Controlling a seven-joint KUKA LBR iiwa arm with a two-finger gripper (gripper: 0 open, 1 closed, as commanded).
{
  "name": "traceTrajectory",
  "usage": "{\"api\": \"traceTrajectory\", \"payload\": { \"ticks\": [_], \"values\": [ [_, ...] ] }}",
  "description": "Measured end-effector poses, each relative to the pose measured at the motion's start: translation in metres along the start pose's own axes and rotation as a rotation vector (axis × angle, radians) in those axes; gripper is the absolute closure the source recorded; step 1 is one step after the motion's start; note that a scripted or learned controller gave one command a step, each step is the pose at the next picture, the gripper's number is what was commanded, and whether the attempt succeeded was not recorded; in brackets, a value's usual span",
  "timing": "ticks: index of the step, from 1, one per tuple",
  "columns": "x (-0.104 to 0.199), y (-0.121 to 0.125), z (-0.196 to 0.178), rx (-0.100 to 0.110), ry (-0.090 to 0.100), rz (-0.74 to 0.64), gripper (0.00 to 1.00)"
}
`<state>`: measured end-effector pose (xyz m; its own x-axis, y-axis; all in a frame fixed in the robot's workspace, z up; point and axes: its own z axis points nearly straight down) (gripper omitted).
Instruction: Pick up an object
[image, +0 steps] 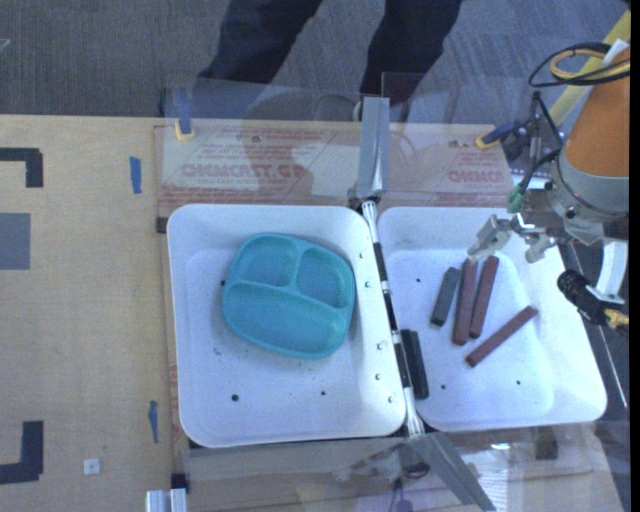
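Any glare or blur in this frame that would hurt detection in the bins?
Camera view: even, soft light, faint shadows beside the sticks; sheen and reflections on the clear panel behind the bins; blue plate sharp against the left bin; claw looks slightly soft; white bin floors are bright yet keep their specks.

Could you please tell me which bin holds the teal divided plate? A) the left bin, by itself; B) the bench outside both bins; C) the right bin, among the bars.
A: the teal divided plastic plate lies alone in the left shallow white bin, while the brown and grey bars lie in the right white bin.
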<state>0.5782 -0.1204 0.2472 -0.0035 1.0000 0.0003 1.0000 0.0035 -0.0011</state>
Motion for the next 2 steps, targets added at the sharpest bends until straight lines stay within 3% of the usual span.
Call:
{"api": "traceTrajectory", "payload": {
  "ticks": [1,2],
  "values": [
    [-0.040,-0.003,0.144,-0.002,0.000,-0.114,0.00],
    [-0.015,-0.076,0.159,-0.008,0.000,-0.075,0.00]
  ]
}}
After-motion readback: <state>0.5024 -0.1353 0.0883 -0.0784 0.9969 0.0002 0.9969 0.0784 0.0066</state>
